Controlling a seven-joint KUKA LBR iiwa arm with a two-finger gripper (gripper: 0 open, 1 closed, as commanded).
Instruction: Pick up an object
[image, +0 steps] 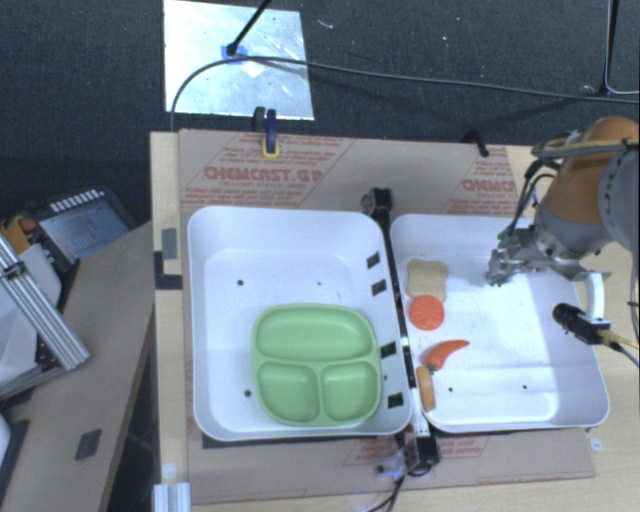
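red disc (428, 312) in right bin (520, 400); end effector (497, 272) grip unclear; cardboard (330, 170) bench, dark floor (80, 90).

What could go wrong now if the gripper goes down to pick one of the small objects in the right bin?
1. The beige piece, red disc and chili lie close together along the right bin's left wall, so the fingers may hit the wall or push a neighbour.
2. The gripper sits apart from them all and may close on nothing.
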